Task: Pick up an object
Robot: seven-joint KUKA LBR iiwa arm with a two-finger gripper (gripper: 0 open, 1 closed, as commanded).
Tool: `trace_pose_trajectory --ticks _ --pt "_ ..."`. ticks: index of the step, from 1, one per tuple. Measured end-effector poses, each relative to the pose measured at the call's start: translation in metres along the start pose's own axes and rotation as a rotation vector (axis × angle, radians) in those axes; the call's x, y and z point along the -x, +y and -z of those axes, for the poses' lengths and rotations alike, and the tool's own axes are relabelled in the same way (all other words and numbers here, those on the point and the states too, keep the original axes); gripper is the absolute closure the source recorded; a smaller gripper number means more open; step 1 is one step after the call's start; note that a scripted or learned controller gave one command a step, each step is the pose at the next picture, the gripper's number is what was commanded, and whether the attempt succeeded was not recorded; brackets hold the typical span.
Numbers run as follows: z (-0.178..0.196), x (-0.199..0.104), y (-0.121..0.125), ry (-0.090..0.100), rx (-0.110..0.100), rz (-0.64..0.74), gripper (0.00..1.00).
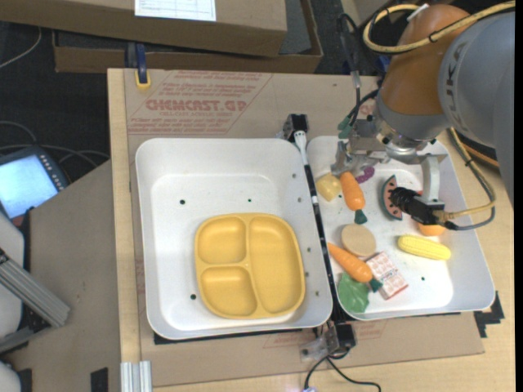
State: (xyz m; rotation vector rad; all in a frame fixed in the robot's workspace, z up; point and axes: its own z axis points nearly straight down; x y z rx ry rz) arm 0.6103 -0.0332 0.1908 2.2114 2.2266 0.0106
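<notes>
Step in hand, as I read it: getting the gripper (357,163) down onto one item in the right bin (466,288). Landmark = the upright toy carrot (353,191) near that bin's upper left.

To do it well: pick 1 target and center on it before closing. The carrot sits directly below the gripper in the frame, w/ a pale yellow piece (328,188) just left of it and a purple bit (365,172) just above-right, so a sloppy descent may catch the neighbours or nudge the carrot sideways. Come down straight and close across the carrot's narrow width, not its length.

Other options: round tan disc (358,239) below the carrot, second carrot (350,260) lower still, corn cob (424,247) well to the lower right, watermelon slice (395,198) to the right.

Arm pose: reaches in from the right, orange band (417,64) above-right of the carrot, wrist pointing down over the bin. Can't tell whether the gripper is spread or closed; nothing visibly pinched.

Yellow divided plate (248,265) lies in the left bin (163,219), well left of the carrot.
</notes>
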Motion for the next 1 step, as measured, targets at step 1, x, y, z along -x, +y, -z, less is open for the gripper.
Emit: trace_pose_trajectory --ticks 1 --pt "0.0526 -0.0480 -0.0426 0.000 -0.006 -0.002 1.00"
